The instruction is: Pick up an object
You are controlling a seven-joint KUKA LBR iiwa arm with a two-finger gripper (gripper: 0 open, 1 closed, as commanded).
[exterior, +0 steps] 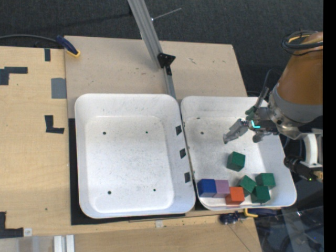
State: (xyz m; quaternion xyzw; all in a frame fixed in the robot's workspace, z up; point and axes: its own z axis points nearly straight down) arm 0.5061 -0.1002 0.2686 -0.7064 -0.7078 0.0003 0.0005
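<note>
My gripper (243, 137) hangs over the right bin (210, 112), near its middle, with its fingers spread open and nothing between them. A dark green cube (236, 160) lies alone just below the gripper, apart from it. Along the bin's front edge sits a cluster: a blue cube (207, 187), a lilac cube (222, 187), an orange cube (236, 194) and three more green cubes (261, 193).
The left bin (126, 101) stands beside the right one, sharing a raised rim with black clips (182, 152). A grey metal post (147, 25) slants in from the top to the bins' far edge. The arm's orange band (304, 72) fills the right side.
</note>
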